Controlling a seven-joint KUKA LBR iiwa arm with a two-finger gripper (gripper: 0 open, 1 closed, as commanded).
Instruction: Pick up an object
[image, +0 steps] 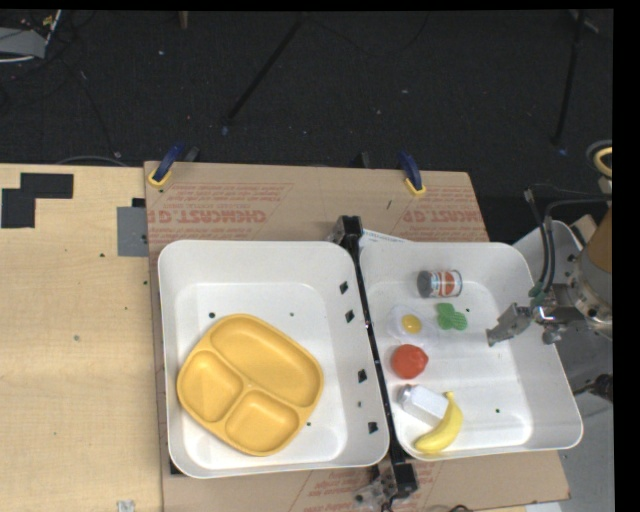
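Observation:
In the right bin (545, 400) lie several small objects: a small can (440, 283) on its side, a green toy (452, 318), a little yellow piece (411, 324), a red round fruit (408, 360), a white block (424, 403) and a banana (441, 428). My gripper (523, 332) hangs over the right part of this bin, to the right of the green toy and apart from it. Its two fingers stand spread, with nothing between them.
The left bin (190, 270) holds a yellow divided plate (250, 382). A black divider (365, 340) runs between the bins. Cardboard (300, 205) lies under both, clamped at the back. Bare white floor lies in the right bin below the gripper.

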